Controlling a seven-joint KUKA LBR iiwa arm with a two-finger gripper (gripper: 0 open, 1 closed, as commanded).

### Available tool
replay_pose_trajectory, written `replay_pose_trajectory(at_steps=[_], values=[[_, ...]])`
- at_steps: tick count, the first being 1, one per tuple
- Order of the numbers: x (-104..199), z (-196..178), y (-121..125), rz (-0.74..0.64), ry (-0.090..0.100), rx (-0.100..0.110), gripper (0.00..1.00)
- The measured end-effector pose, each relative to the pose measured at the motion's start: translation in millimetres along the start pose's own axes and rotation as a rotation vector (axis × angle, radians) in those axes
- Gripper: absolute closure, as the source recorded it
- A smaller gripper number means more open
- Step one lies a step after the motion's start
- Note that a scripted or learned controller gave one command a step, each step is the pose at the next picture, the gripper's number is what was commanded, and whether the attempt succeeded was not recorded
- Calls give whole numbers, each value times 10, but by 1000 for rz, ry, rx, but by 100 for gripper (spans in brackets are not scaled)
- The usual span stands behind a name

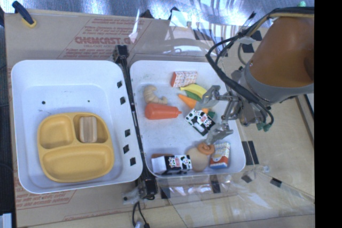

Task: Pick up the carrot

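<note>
Counter (80,34): brown sheet with red printed lettering, carrying two shallow white bins side by side.
Arm (283,56): grey, with an orange band above the wrist, reaching in from the right and standing over the right bin's right side.
Left bin (32,83): white, holding one yellow tray.
Right bin (155,69): white, holding the assorted toy food (crowded toward its middle and near edge).
Yellow tray (75,160): three compartments, lying in the near half of the left bin.
Tan block (87,129): lying in the tray's upper right compartment.
Jaws (218,115): spread apart, one finger near the yellow piece and the other above the tan round piece; nothing between them.
Carrot (161,111): orange, lying on its side in the middle of the right bin, thick end to the left, tip to the right; well left of the jaws, untouched.
Black-and-white carton (200,120): cow-patterned, tilted, just right of the carrot's tip and beside the jaws.
Dark box (171,163): at the bin's near edge, partly cow-patterned.
Small carton (220,155): orange and white, in the near right corner.
Tan round piece (202,154): between the dark box and the small carton.
Yellow piece (194,90): banana-like, above a smaller orange wedge (187,100).
Red-and-white pack (183,78): at the far side of the bin.
Beige lump (152,94): just above the carrot's thick end.
</note>
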State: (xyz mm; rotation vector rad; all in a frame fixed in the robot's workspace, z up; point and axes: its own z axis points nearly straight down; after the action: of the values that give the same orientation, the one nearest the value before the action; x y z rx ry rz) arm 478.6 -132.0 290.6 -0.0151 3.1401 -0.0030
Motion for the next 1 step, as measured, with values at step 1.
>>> replay_pose_trajectory(at_steps=[1], values=[[-309,1753,-261,87,10,-4,0]])
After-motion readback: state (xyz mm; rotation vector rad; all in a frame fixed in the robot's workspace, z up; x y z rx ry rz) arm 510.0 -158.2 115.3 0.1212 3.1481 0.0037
